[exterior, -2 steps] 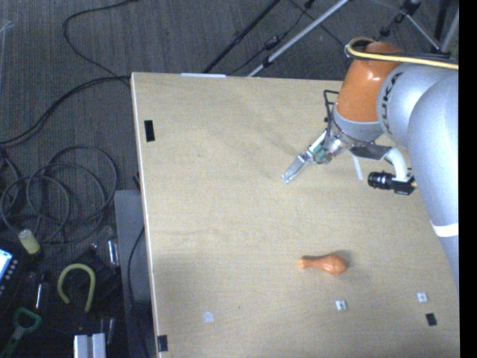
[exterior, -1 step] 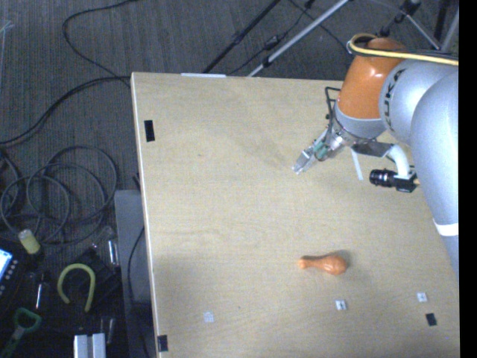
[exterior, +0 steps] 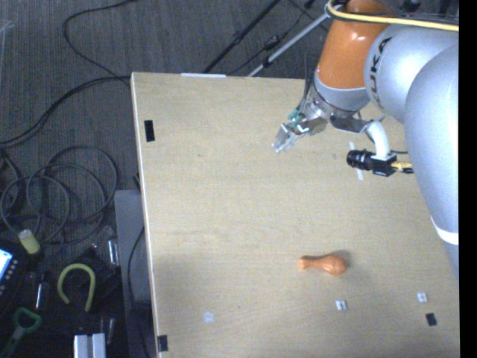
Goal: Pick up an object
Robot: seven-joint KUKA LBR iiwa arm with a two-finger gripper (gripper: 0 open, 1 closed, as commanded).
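Observation:
A small orange object (exterior: 326, 263), shaped like a gourd with a narrow neck pointing left, lies on the tan bench top (exterior: 223, 200) at the lower right. My gripper (exterior: 286, 140) hangs over the upper middle of the bench, pointing down and to the left, well away from the orange object. It sits below the orange band (exterior: 346, 47) of the grey arm (exterior: 425, 95), which reaches in from the upper right. Nothing shows at the gripper's tip.
Small white and black tags (exterior: 341, 304) dot the bench near its lower right corner, and a black tab (exterior: 150, 130) sits at the left edge. Cables (exterior: 59, 192) and a green hook (exterior: 74, 282) lie on the floor to the left.

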